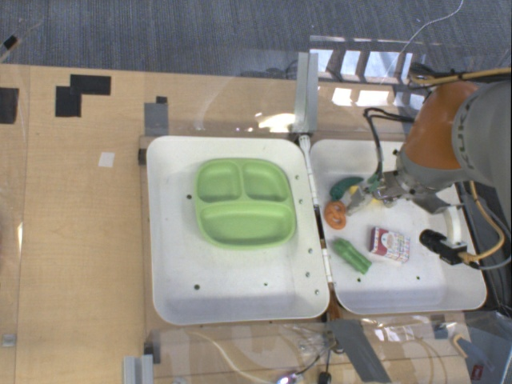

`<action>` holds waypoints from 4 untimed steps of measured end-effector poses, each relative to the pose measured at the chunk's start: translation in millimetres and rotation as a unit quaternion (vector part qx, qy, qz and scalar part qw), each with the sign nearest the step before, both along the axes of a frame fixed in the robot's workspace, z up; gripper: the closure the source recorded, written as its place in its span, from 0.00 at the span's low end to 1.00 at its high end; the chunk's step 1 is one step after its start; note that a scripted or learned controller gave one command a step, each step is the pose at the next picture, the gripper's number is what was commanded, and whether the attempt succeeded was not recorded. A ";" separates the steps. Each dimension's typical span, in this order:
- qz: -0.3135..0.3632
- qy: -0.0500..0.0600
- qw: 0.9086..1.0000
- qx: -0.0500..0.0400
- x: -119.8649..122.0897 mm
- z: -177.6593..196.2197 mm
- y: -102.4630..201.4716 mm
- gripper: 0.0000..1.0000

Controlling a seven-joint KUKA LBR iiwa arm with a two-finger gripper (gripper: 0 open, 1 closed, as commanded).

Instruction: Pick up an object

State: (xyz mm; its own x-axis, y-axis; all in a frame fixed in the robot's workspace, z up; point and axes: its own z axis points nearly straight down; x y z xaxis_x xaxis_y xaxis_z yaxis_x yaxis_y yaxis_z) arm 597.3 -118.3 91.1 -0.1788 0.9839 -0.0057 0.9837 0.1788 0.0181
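We are looking down on a light wooden desk (72, 246) carrying two shallow white bins, with grey carpet (160, 14) running beyond its far edge and black patches (80, 93) marking the wood at ten o'clock. The left bin (172, 286) is holding a green divided plate (244, 202). In the right bin (416, 290), the end effector (362, 196) is reaching in from three o'clock; we cannot tell how far it is open. A teal object (346, 186) is lying just beside it. An orange object (335, 215) is lying at seven o'clock from the tip, a green cylinder (352, 256) near six o'clock, and a small pink-and-white carton (390, 245) at five o'clock.
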 end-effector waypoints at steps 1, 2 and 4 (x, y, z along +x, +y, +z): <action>-0.047 0.009 0.999 0.002 -45.3 3.7 -52.2 0.00; -0.080 -0.003 0.997 0.000 -88.1 1.1 -39.6 0.00; -0.075 0.008 0.997 0.002 -79.1 102.0 15.9 1.00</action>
State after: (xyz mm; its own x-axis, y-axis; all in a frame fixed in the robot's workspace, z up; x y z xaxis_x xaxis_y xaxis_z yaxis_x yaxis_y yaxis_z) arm 518.2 -102.4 193.1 -0.0296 0.9996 -0.0002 0.9996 0.0296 0.0020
